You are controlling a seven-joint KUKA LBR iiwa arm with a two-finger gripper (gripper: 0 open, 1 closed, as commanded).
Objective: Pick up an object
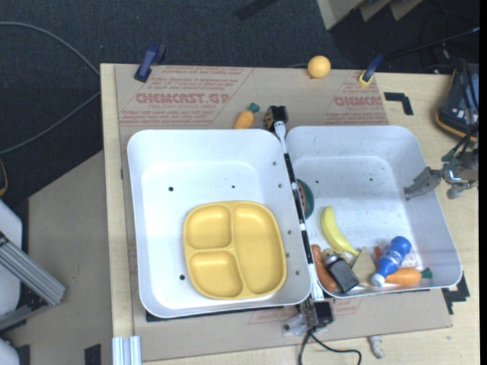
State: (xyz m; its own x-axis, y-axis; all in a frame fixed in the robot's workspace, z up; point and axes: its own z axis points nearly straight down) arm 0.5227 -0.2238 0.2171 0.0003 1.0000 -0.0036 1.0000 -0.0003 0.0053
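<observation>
Dark carpet surrounds our bench (114, 204), whose top is covered by a brown board printed with red lettering, and on it we see two shallow white bins side by side. We find the left bin (152, 173) carrying a yellow divided plate (233, 248) with three compartments, lying flat toward the bin's near side. We find the right bin (358, 147) holding a cluster of things along its near edge: a yellow banana (335, 232) near the bin's left wall, a dark block-shaped object (341, 272) just below it, a carrot (319, 268) lying along the left wall beside that block, a blue and white bottle (389, 258) tipped on its side further right, and an orange carrot-like piece (403, 277) touching the bottle's lower end. Behind the bins we notice a small orange toy (245, 118) on the board, an orange ball (319, 67) at the board's far edge, and two blue clamps (148, 63) gripping that edge. At the right rim of the right bin we see the tool (435, 179), a grey metal piece reaching in over the bin wall, well apart from the cluster of objects. We cannot tell whether it is apart or together, since it is small and partly cut off here, and we see nothing between it.
</observation>
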